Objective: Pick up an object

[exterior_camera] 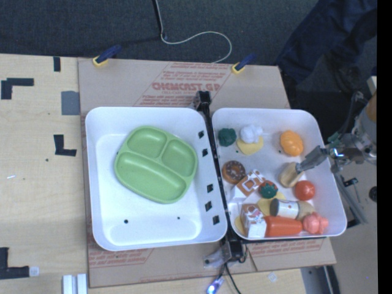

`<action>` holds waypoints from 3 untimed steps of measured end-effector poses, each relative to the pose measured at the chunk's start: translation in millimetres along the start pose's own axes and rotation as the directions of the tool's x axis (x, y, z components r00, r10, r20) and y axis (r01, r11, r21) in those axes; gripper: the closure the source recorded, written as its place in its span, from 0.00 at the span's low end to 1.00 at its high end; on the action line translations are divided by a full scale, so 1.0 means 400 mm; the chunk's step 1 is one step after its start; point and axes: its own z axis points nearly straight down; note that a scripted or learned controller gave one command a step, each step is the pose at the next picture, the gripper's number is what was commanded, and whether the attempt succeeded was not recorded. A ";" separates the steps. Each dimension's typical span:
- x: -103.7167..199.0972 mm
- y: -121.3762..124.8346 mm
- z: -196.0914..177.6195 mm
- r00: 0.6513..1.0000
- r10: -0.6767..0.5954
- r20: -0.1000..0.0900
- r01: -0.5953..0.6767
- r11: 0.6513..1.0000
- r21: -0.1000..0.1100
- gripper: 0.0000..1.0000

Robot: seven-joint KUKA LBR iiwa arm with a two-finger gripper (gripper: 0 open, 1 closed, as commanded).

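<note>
at the right bin's [318, 127] right side, the jaws [301, 166] reach in from the right, tip just above a tan, rounded toy [289, 175]; cannot tell whether they are open or closed, and nothing visibly held. toys lie in this bin: orange one [291, 143] near the tip, red ball [304, 190] below, donut [233, 171], green piece [227, 136], white-and-yellow piece [250, 138], orange carrot [284, 226] along the front wall. left bin [98, 164] holds a green divided plate [156, 163]. both bins sit on cardboard [122, 84] on the table [30, 164].
</note>
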 end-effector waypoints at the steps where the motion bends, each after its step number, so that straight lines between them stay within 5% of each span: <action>1: 0.001 0.001 -0.024 1.000 -0.001 0.000 0.001 1.000 0.001 1.00; 2: 0.154 0.037 -0.333 1.000 -0.008 0.002 0.008 1.000 -0.013 1.00; 3: 0.187 0.170 -0.612 1.000 -0.005 0.004 0.005 1.000 -0.014 1.00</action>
